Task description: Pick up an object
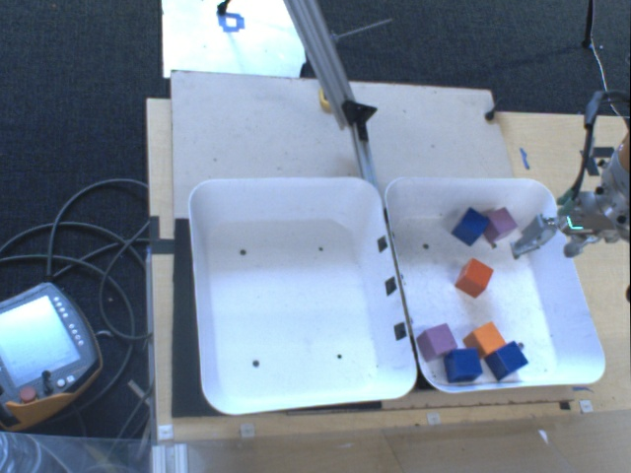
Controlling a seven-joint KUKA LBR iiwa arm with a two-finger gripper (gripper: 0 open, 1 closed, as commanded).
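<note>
The right bin [577, 304] holds several small cubes. A blue cube [470, 227] and a mauve cube [500, 224] touch each other near its back. An orange cube [474, 277] lies alone in the middle. At the front sit a purple cube [436, 341], an orange cube [485, 337] and two blue cubes [462, 365] [506, 360], packed close. My gripper [550, 243] hangs over the bin's right rim, just right of the mauve cube. It is open, with nothing between its fingers [530, 237].
The left bin [286, 284] stands beside the right one, their walls meeting in the middle. A slanted metal pole [317, 42] runs from the top down to the bins' shared back corner. A teach pendant [37, 355] and cables lie on the floor at left.
</note>
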